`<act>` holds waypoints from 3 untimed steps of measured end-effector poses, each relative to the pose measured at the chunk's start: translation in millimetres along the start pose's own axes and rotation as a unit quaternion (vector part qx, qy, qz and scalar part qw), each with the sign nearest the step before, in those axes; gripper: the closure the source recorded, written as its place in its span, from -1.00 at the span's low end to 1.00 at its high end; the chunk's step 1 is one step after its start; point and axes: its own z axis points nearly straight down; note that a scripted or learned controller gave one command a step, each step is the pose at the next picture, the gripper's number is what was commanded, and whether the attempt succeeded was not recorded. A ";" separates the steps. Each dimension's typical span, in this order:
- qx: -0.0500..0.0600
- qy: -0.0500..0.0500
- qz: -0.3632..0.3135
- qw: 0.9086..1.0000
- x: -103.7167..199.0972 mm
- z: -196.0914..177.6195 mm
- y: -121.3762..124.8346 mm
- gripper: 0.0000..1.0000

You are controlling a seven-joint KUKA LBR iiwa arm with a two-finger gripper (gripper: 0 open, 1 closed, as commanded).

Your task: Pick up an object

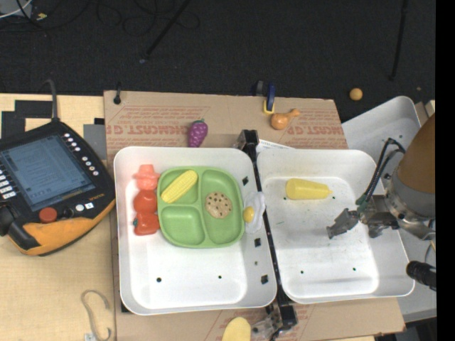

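My gripper hangs low over the right side of the right bin, open, with nothing between its fingers. A yellow toy lies in that bin's far half, up and to the left of the gripper and apart from it. In the left bin a green divided plate carries a yellow corn cob and a cookie. A red bottle-shaped toy lies to the left of the plate. A small yellow piece sits at the plate's right edge.
On the cardboard behind the bins lie purple grapes and an orange gourd, with a clamp beside it. A yellow lemon sits in front of the bins. A teach pendant rests on the bench at the left.
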 end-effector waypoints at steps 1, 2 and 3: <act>-0.007 -0.001 -0.001 1.000 -0.4 -6.2 2.7 -1.00; -0.003 0.000 -0.002 1.000 -5.3 54.2 7.7 -1.00; -0.004 0.000 -0.002 1.000 3.1 101.0 2.7 -1.00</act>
